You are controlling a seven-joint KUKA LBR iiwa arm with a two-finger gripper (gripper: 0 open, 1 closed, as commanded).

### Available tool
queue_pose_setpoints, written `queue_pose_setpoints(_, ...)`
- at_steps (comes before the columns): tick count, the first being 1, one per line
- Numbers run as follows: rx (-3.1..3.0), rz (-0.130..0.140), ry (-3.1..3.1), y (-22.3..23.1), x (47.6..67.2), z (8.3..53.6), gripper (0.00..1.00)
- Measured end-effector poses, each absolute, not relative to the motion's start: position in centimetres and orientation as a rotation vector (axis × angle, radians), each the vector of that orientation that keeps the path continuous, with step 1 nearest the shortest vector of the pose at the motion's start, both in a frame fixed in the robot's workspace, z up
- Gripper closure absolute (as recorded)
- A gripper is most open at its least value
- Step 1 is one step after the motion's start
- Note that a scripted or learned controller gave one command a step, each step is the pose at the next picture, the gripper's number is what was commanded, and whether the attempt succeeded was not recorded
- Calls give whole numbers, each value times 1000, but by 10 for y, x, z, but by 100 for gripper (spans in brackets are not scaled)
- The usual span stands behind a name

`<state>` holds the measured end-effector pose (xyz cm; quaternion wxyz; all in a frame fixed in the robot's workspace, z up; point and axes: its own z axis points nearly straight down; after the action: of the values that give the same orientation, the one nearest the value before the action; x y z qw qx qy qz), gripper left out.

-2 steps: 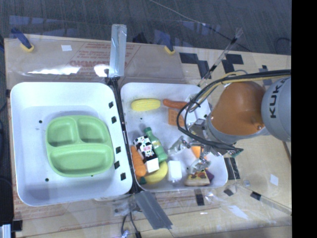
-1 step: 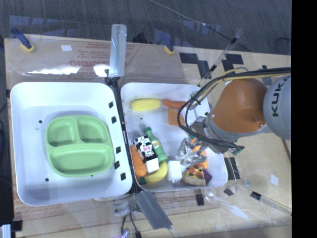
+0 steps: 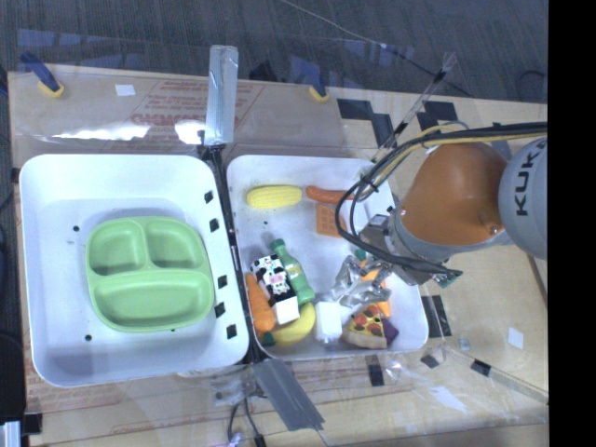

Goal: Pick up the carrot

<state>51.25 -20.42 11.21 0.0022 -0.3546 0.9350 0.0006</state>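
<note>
**One carrot, lower-left corner of the right bin**

The table (image 3: 84,101) carries two white bins side by side. The left bin (image 3: 56,184) holds one green divided plate (image 3: 147,275) with three compartments. The right bin (image 3: 279,168) holds the toys: one carrot (image 3: 260,304), one yellow corn cob (image 3: 274,196), one orange sausage-like piece (image 3: 325,195), one green bottle (image 3: 288,270), one black-and-white cow-patterned carton (image 3: 277,283), one banana (image 3: 294,329), one white block (image 3: 329,320) and one pizza slice (image 3: 369,326).

The carrot lies along the right bin's left wall near its front corner, just beside the carton and the banana, and well apart from the pincer.

The single arm (image 3: 452,203) reaches in from the right, its orange band over the bin's right edge and its wrist pointing down into the bin. The pincer (image 3: 361,282) sits low in the right half of the bin, just above the pizza slice. Glare and cables clutter it, so I cannot tell how wide it stands or whether it has anything in its hold.
</note>
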Motion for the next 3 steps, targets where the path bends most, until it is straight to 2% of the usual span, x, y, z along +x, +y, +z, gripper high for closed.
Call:
queue_pose_setpoints(1, -522, 1, 3097, -169, 496, 152, 100)
queue_pose_setpoints(2, -310, 0, 3124, -147, 521, 175, 100)
queue_pose_setpoints(3, -671, 0, 3067, -99, 555, 205, 100)
